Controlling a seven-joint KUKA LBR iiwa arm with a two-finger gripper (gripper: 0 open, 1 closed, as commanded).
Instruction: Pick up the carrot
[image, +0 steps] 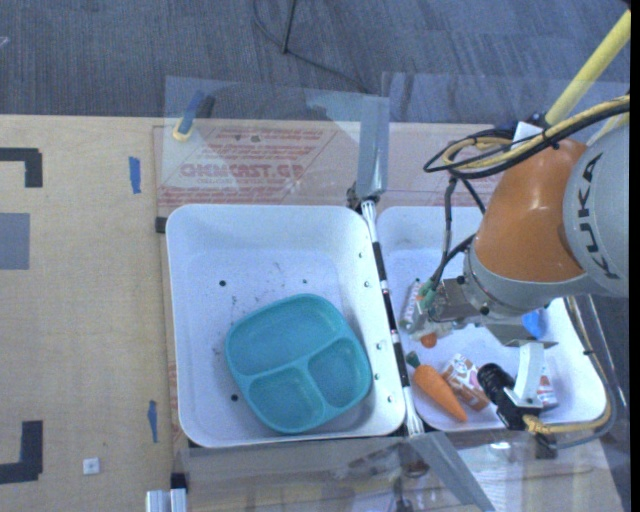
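A teal divided plate (298, 362) lies in the left bin (250, 240), pushed toward the bin's near right corner. Everything else sits off to the plate's right, across the wall in the right bin (400, 235). The carrot (440, 392) lies there on the floor of that bin, level with the plate's near edge, slanted with its thick end closest to the plate. Just beyond the carrot, farther from the plate, is a small red-and-white packet (463, 374), close to touching it. The gripper (418, 312) hangs level with the plate's far edge, clear of the carrot, under the grey arm (530, 220) with its orange band. From here I cannot tell whether the pincer is apart or together. A small blue thing (535, 324) peeks out from behind the arm, farthest from the plate.
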